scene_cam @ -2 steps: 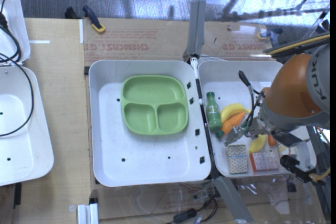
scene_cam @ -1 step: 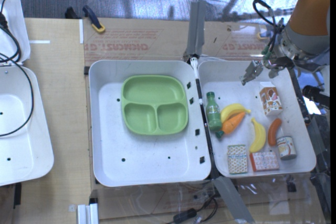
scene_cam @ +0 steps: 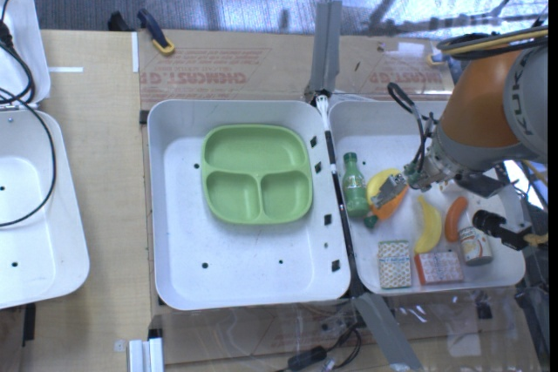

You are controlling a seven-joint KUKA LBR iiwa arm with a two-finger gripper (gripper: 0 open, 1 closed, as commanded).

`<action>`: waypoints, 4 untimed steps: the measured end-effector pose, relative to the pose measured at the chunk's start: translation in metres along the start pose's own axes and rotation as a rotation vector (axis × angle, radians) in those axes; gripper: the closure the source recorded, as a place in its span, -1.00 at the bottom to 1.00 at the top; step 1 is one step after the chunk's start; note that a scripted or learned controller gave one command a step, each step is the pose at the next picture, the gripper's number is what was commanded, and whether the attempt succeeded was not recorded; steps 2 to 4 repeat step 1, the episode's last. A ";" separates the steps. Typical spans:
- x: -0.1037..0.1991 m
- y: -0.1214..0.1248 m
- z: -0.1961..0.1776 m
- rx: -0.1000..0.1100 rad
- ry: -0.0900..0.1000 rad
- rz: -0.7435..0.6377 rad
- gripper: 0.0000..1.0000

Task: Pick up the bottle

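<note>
The bottle (scene_cam: 353, 185), green and clear with a green cap, is seen in the right bin (scene_cam: 375, 122), close against that bin's left wall, lying with its cap toward the far edge. It is untouched by the tool. Just beside it, toward the bin's middle, a yellow item (scene_cam: 380, 184) and an orange item (scene_cam: 390, 203) are found. The gripper (scene_cam: 403, 181) is lowered onto these two things, at the bin's middle; whether it is clenched or released cannot be told.

The arm (scene_cam: 493, 104) is noted reaching in from the right edge, its orange band bulking over the bin's far right corner, the wrist angled down and leftward.

Along the bin's near edge a patterned box (scene_cam: 394, 264) and a red packet (scene_cam: 438, 267) are recorded; a banana (scene_cam: 427, 225) lies above them, a small can (scene_cam: 473, 246) nearer the right wall.

In the left bin (scene_cam: 174, 266) a green divided tray (scene_cam: 258, 173) is set toward the far edge.
</note>
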State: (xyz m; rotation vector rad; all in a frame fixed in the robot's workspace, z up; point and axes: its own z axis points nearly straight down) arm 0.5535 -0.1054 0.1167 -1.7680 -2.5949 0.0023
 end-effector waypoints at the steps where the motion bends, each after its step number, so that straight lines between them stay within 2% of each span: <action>1: -0.026 -0.092 -0.071 -0.001 -0.001 -0.023 -1.00; 4: -0.026 -0.092 -0.071 -0.001 -0.001 -0.023 -1.00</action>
